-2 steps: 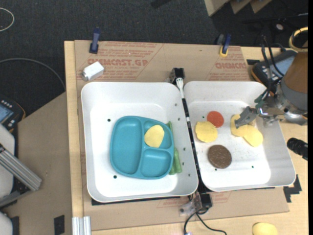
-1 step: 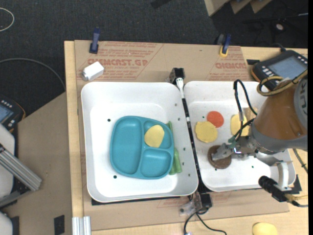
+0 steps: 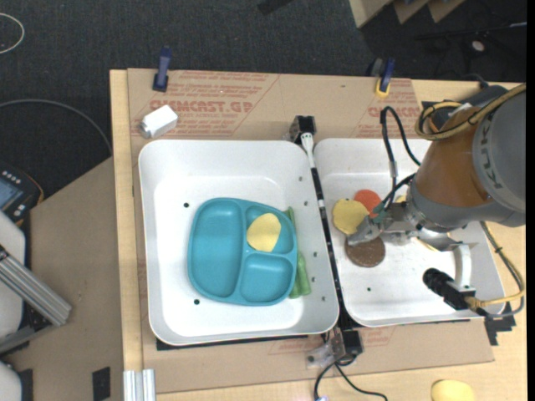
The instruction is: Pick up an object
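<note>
On the desk [image 3: 209,107], two white bins sat side by side. In the right bin [image 3: 401,307], the jaws [image 3: 374,228] hovered over a brown disc [image 3: 366,253]; their state I couldn't tell.

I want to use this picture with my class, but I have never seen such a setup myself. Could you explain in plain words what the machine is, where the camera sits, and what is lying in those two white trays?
The picture is taken by one camera fixed above a bench, looking down at a slant. The big grey and orange shape on the right is a robot arm, moved by a program. Its hand reaches down into the right bin. Its job is to pick up an object.

Beside the hand lie a yellow disc, an orange-red piece and a brown disc. I cannot tell from this angle whether the hand grips any of them.

The left bin holds a blue divided plate with a pale yellow piece in one compartment and something green along its right edge.
</note>
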Available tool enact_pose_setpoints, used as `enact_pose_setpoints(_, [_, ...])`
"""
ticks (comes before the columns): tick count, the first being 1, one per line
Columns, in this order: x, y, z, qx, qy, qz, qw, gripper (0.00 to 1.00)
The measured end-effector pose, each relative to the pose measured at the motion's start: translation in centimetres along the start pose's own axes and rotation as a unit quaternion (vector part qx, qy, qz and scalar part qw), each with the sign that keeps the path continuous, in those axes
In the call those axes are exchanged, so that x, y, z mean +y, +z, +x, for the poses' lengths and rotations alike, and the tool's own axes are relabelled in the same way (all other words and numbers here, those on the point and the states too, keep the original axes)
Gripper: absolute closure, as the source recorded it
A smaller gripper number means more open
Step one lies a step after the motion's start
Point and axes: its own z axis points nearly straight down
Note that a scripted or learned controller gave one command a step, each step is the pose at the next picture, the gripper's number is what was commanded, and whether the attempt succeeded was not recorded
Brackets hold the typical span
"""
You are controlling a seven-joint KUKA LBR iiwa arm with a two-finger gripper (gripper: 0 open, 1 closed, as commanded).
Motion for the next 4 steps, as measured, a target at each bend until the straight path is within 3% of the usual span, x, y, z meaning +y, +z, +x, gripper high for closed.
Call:
enact_pose_setpoints(1, [0.0,-1.2,-0.1,-0.001,0.002,-0.003,1.0,1.0])
enact_pose_setpoints(2, [-5.2,-10.3,12.4,0.004,-0.005,0.001,1.0,1.0])
enact_pose_setpoints(3, [-5.1,-10.8,11.6,0.001,0.002,0.002,1.0,1.0])
enact_pose_setpoints(4, [-5.2,-9.7,8.4,0.001,0.004,0.006,1.0,1.0])
